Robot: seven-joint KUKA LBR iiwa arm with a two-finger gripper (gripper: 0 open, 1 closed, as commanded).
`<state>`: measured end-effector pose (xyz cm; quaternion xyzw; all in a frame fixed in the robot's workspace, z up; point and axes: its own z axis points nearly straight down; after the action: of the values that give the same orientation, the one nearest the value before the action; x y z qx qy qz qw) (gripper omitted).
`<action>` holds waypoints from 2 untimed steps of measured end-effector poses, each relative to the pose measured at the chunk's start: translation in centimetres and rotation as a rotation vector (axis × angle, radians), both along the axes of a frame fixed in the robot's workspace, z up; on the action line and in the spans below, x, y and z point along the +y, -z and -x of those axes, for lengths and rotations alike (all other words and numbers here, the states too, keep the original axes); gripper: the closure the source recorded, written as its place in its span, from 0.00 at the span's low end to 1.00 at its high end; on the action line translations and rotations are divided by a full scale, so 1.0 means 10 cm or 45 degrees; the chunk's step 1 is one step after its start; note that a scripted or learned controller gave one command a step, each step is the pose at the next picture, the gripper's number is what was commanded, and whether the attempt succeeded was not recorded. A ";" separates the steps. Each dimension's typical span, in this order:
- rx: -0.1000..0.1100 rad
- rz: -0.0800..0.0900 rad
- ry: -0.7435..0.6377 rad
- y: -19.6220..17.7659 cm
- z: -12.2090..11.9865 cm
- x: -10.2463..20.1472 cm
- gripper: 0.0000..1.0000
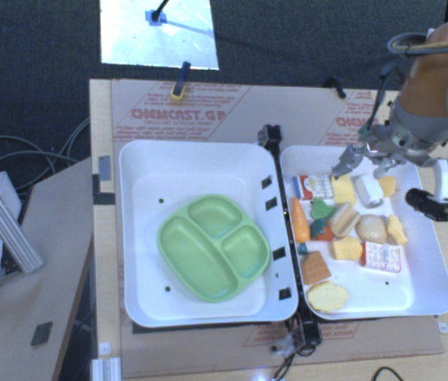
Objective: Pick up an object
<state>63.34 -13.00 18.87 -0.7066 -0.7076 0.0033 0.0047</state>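
Note:
My gripper (364, 165) hangs over the back of the right bin (426, 292), its two fingers spread apart and open, with nothing between them. Just below it lie a white cylinder (369, 190) and a yellow cheese block (342, 189). Several more toy foods fill that bin: a red-and-white packet (313, 186), a green broccoli (320, 209), an orange carrot (300, 221), a bread roll (344, 219), a potato (372, 228), a second packet (382, 256), a cracker (315, 267) and a round yellow chip (328, 296).
The left bin (148, 173) holds a green divided plate (212, 248). A black divider with clips (283, 213) runs between the bins. A black part (422, 202) juts over the right bin's right edge. Cables lie off the bench at left.

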 end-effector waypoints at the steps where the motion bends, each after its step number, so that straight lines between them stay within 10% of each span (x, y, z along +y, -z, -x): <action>1: -0.016 0.002 -0.003 -0.08 -0.03 0.00 0.00; 2: -0.012 0.003 0.000 0.39 0.03 -0.06 0.00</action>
<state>63.00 -13.60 14.96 -0.7067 -0.7075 0.0006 0.0006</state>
